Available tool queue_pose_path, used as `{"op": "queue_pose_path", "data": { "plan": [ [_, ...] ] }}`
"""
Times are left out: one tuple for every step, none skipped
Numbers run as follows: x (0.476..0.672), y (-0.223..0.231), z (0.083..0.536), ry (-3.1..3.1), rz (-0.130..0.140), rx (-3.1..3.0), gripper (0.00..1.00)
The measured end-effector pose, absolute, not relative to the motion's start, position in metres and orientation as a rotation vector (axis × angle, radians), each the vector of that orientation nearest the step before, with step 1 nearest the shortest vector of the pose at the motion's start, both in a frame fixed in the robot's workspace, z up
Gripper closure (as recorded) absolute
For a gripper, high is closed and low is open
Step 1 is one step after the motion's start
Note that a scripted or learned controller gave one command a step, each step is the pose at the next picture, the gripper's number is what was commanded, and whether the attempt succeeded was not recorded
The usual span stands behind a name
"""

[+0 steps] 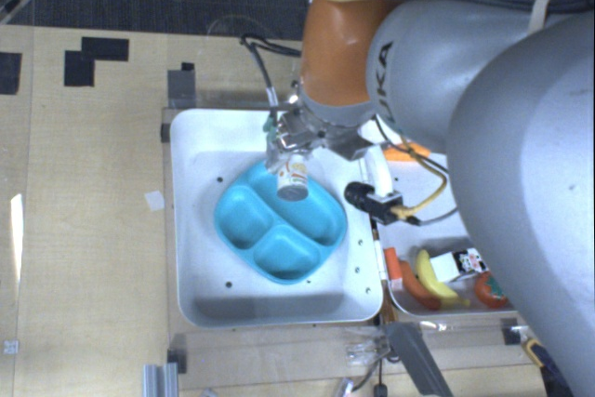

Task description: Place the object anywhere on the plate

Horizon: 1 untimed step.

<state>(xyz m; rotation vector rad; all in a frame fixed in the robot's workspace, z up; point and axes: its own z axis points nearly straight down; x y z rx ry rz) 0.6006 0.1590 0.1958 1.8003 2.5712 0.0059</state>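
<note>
A blue plate point(270, 228) with three compartments lies in the left white bin point(200, 200). My gripper point(290, 165) hangs over the plate's far edge, under the orange wrist band. A small pale cup or jar point(294, 179) with an orange mark and a grey round end sits between the fingers, tilted, just above the plate's far right compartment. Whether it touches the plate I cannot tell.
The right bin point(446, 307) holds a yellow banana point(435, 276), a red-orange item point(409, 282), a white and black box point(462, 263) and a red thing point(490, 290). The big grey arm covers most of the right side. Bare white bin floor lies left of and in front of the plate.
</note>
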Motion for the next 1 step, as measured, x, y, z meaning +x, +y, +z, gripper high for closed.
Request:
{"op": "queue_pose_path", "data": {
  "plan": [
    [0.6007, 0.1588, 0.1959, 2.570, 0.006, 1.801, 0.00]
  ]
}}
